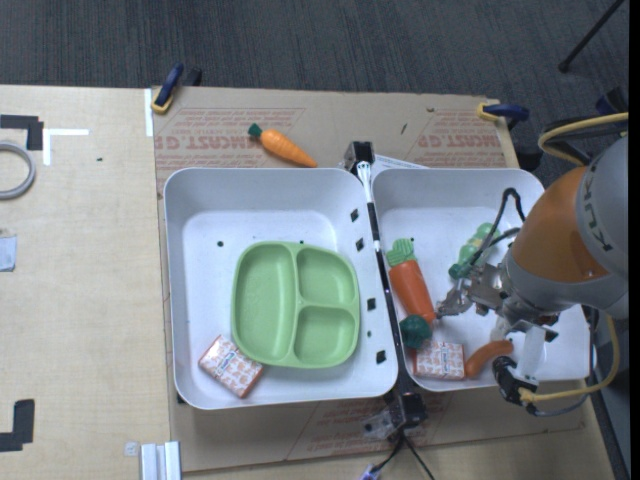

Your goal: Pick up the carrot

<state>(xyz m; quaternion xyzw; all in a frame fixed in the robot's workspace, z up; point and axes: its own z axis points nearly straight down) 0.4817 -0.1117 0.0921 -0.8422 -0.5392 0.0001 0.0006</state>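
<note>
An orange carrot (pixel 411 286) with a green top lies in the right bin (pixel 440 203), close to the bin's left wall. A second, smaller carrot (pixel 283 146) lies on the cardboard behind the left bin. My gripper (pixel 455 303) hangs low in the right bin, just right of the large carrot's lower end. The grey and orange wrist hides much of it. Nothing shows held in it.
Near the gripper lie a dark green broccoli piece (pixel 415 328), a snack packet (pixel 440 360), a red-orange sausage (pixel 487 356) and a light green bunch (pixel 472 251). The left bin (pixel 200 218) holds a green divided plate (pixel 297 303) and another packet (pixel 230 366).
</note>
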